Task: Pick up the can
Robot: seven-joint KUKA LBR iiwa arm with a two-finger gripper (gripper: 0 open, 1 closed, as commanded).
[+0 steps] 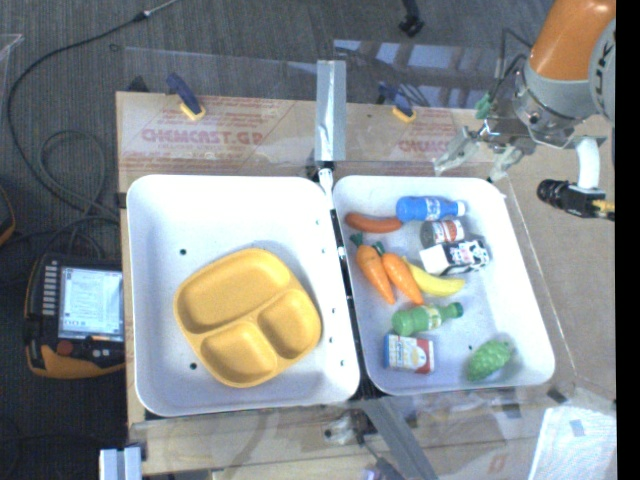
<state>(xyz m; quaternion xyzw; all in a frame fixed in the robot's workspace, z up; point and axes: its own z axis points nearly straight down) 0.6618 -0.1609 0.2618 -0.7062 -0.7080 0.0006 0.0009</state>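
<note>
Nearest the camera, at the front of the right bin [520, 268], a small red-and-white carton [409, 353] and a green bumpy vegetable [489, 359] are seen, with a green bottle [427, 318] lying just behind the carton. Two carrots [390, 274] are laid side by side mid-bin, a banana [438, 281] touching the right one. The can [443, 233], dark with a red-and-white label, is found in the back half of the right bin, just below a blue bottle [428, 209] and just above a black-and-white cow-patterned item [455, 256]. A sausage [372, 223] is placed left of the blue bottle near the back-left corner. In the left bin [150, 268], a yellow three-compartment tray [248, 315] is set at a tilt. The end effector [480, 154] is held above the back right rim of the right bin, apart from the can, on the arm [570, 38] entering from the upper right; its fingers [455, 156] are spread and nothing is pinched between them. Both bins are carried on a surface [230, 138] with blue clamps [184, 95] at its back edge. A handheld pendant [78, 313] is lying on the floor to the left.
</note>
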